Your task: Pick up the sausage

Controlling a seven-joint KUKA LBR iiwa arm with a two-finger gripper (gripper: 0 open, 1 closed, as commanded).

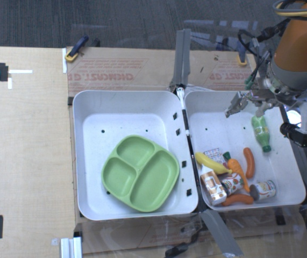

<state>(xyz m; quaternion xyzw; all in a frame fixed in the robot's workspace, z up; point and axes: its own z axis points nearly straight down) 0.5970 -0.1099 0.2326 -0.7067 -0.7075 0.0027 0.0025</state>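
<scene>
Dark grey carpet lies beyond the pale wooden tabletop (24,144), which carries two shallow white bins side by side. Sitting in the left bin (88,112) is a light green divided plate (140,173), tilted a little toward the near corner. Food is clustered in the right bin's (207,117) near half: a yellow banana (210,162), a small carton (213,188), a carrot (235,171), a little can (263,190), and two orange-red sausages, one (249,162) lying upright toward the right wall and another (237,200) along the near edge. A green bottle (260,131) lies farther back near the right wall. Above that far right corner hangs the arm's end effector (250,104), its two fingers spread apart with nothing between them, just above the bottle and well apart from the sausages.
</scene>
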